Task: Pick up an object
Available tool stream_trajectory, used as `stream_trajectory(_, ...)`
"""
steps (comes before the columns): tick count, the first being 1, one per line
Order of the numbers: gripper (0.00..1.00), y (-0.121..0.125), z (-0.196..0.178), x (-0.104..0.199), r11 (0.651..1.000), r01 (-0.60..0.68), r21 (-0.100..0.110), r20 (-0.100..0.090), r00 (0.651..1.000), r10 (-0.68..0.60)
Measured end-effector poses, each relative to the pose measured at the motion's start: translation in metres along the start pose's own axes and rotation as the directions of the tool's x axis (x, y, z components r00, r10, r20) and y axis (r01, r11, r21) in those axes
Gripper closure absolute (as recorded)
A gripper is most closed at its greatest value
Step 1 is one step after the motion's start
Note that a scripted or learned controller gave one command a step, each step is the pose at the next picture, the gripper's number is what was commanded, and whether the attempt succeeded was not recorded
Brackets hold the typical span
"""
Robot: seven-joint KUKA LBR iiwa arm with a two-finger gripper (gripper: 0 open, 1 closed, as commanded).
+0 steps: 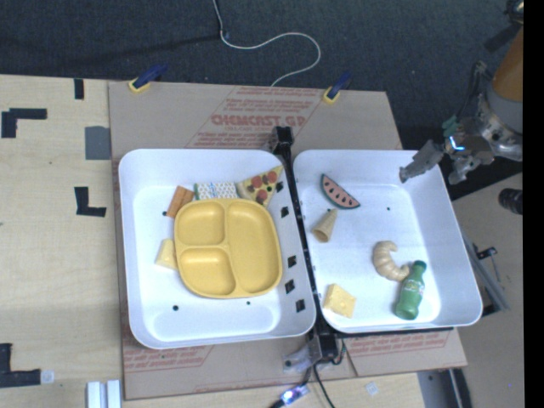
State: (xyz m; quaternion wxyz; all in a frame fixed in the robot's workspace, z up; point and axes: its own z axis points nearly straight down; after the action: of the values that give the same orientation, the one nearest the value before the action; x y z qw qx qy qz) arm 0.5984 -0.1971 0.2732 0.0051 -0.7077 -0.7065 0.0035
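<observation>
Nearest, a green plastic bottle (410,291) is seen lying in the right white bin (429,228), touching a pale toy croissant (388,260). Farther back, a watermelon slice (339,191) is seen. Beyond the bin's far right rim, the gripper (440,161) is held above, fingers spread, nothing grasped.

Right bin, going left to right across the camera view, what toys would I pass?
Ice cream cone → cheese wedge → watermelon slice → croissant → green bottle, with the gripper over the bin's far right rim.
</observation>
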Motion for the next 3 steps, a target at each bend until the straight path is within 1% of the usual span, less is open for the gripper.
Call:
stream_trajectory(1, 0.0, 0.002, -0.007, 0.0, 1.0, 0.003, -0.011, 0.003, 1.0, -0.003)
stream_trajectory(2, 0.0, -0.006, 0.054, -0.003, 1.0, 0.003, -0.005, 0.002, 1.0, -0.003)
stream_trajectory(3, 0.0, -0.004, 0.103, -0.01, 1.0, 0.003, -0.006, 0.003, 1.0, -0.003)
